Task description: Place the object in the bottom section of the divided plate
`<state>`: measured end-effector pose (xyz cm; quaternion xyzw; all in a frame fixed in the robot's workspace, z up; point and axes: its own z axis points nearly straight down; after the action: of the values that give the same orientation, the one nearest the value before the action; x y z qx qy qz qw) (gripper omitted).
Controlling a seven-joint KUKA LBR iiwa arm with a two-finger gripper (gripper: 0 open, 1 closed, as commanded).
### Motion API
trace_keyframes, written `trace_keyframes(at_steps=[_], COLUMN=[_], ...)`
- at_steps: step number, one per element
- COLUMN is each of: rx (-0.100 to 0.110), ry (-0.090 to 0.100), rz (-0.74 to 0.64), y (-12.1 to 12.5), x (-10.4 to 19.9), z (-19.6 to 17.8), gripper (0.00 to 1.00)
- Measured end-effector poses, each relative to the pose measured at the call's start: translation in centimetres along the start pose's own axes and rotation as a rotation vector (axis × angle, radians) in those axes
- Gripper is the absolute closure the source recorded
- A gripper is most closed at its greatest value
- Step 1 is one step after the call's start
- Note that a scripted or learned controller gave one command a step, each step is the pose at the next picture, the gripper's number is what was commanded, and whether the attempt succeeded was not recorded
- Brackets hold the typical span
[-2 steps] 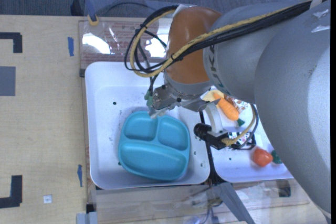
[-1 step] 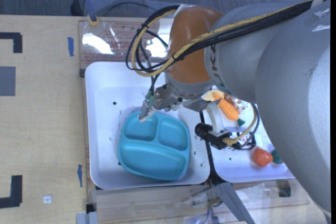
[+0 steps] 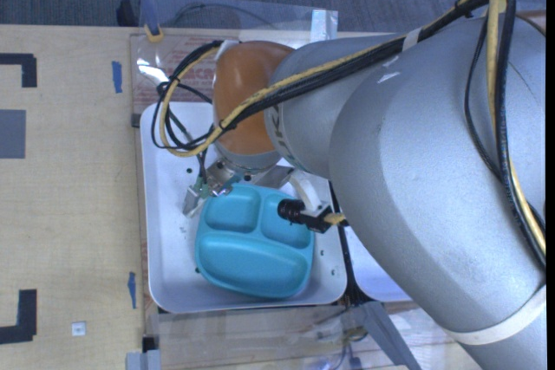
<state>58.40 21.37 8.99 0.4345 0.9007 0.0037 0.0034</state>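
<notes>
Below hand | divided plate | touching, perhaps

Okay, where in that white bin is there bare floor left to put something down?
Bare floor runs along the white bin's left wall, beside the blue divided plate, and in a thin strip between plate and bottom rim. The plate's bottom section looks clear. It is crowded above the plate, where the claw and cables hang.

A robotics lab: a wooden bench with black and blue tape markers, white bin, cabled arm.
</notes>
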Motion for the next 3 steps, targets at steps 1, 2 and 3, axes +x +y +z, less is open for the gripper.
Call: trace_keyframes(at_steps=[1,2,3], rx=[-0.010,0.005,0.019], ry=[-0.003,-0.001,0.000], rz=[0.000,0.459,0.647], y=[0.3,2.4,-1.4], x=[-0.1,-1.6,-5.6], z=[-1.3,-9.5,-1.5], gripper=[1.00,1.00,1.00])
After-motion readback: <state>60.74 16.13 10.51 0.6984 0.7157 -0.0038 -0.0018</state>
